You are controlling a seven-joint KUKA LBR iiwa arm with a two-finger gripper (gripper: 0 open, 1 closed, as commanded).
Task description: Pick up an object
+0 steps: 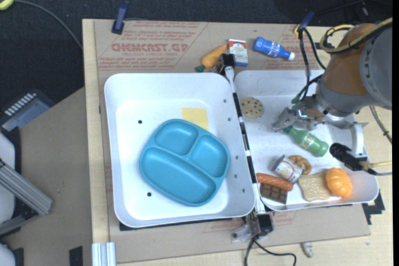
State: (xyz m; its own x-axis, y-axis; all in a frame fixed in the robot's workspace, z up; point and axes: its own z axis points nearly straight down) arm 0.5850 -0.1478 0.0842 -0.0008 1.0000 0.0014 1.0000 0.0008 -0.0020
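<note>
The claw (292, 118) is seen low in the right-hand shallow white bin (268, 81), just at the cap end of a green plastic bottle (307, 139) that lies on its side, slanting down toward the right. Whether the claw is open or shut cannot be told, since the wrist hides much of it, and no object is seen held in it.

The green bottle is judged the likeliest thing to be picked, being nearest. For a sound grasp, the claw is best centred over the bottle's body rather than its narrow neck and turned so that it closes across the short width; a round, smooth body is likely to roll or slip if it is pinched off-centre.

Near it, a round brown cookie (252, 107) lies apart toward the divider, and a crowded group is found at the bin's lower edge: a small round tin (287, 169), a red sausage (274, 181), a slice of toast (313, 187) and a small orange pumpkin-shaped toy (338, 181). These are judged harder targets, as neighbours could be nudged.

The left-hand shallow white bin (118, 96) carries a blue divided plastic plate (184, 161) and a flat yellow square (195, 115).
</note>
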